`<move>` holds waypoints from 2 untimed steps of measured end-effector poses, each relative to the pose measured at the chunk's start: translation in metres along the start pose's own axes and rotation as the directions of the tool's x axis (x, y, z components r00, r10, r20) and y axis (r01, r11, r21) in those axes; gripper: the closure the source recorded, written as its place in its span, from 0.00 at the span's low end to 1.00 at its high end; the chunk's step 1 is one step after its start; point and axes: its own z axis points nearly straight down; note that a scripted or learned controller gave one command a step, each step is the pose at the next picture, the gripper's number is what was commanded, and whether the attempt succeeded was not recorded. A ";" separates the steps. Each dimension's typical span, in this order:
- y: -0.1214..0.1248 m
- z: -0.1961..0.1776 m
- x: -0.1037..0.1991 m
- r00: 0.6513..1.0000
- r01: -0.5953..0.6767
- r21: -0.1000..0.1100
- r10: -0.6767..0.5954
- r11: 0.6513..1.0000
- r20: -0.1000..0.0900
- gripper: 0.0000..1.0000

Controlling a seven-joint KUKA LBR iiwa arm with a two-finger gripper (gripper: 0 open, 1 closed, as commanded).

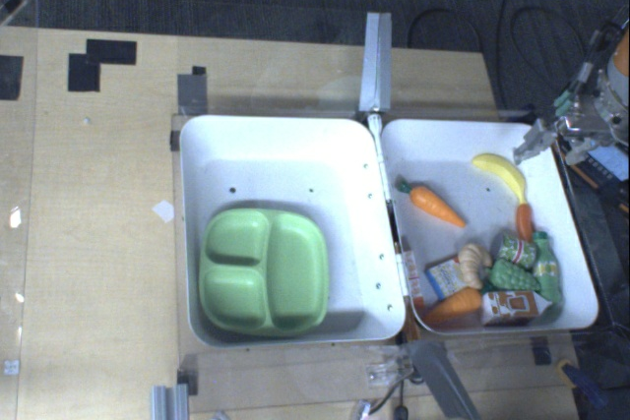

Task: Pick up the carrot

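Observation:
The carrot, orange with a green top at its left end, lies in the upper left part of the right bin, pointing toward the bin's middle. My gripper hangs over the right bin's far right corner, just right of a yellow banana. It is well apart from the carrot, up and to the right of it. Nothing shows in the gripper.
A green divided plate rests in the left bin. In the right bin's near part lie a second orange vegetable, a small orange piece, green packets, a carton and a garlic bulb. A metal post stands between the bins.

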 end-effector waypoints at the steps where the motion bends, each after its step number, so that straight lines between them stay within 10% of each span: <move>1: 0.028 0.124 0.061 0.978 0.208 0.000 -0.208 0.978 -0.001 0.00; 2: -0.002 0.153 0.096 0.983 0.184 -0.003 -0.184 0.983 0.000 0.00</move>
